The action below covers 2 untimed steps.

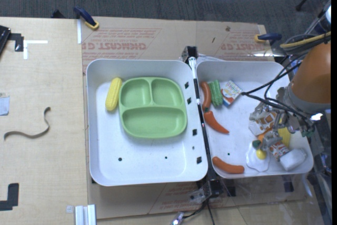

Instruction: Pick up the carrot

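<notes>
The carrot (pixel 216 123), orange and tapering to a point at its lower right, lies on the floor of the right bin (pixel 238 113) near the bin's left wall. My gripper (pixel 267 128) hangs low over the right side of that bin, about a hand's width to the right of the carrot and apart from it. It sits among a cluster of small items, and its metal parts blend with them. The orange band of the arm (pixel 315 76) is above and to the right.
In the right bin lie a reddish sausage (pixel 205 95), a green vegetable (pixel 215 89), a small carton (pixel 229 92), another sausage (pixel 228 166), a fried egg (pixel 258 157) and a white piece (pixel 293 158). The left bin (pixel 147 166) holds a green divided plate (pixel 153 107) and a corn cob (pixel 112 94).
</notes>
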Each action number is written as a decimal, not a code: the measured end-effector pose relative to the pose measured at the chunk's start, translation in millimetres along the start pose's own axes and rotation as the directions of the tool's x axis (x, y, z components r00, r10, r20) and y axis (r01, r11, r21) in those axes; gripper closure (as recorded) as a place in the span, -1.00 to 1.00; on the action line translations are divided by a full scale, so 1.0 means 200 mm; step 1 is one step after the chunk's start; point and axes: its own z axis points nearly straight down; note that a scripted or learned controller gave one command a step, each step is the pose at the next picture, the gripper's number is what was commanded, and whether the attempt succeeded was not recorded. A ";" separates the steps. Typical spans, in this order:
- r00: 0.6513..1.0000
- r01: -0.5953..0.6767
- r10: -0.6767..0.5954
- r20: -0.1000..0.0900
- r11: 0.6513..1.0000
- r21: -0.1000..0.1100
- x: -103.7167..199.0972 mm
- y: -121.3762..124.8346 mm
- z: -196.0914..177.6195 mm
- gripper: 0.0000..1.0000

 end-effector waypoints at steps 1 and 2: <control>0.979 0.206 -0.206 -0.010 0.979 -0.008 0.13 0.32 0.01 -1.00; 0.978 0.208 -0.208 -0.007 0.978 -0.005 0.12 0.33 -0.03 1.00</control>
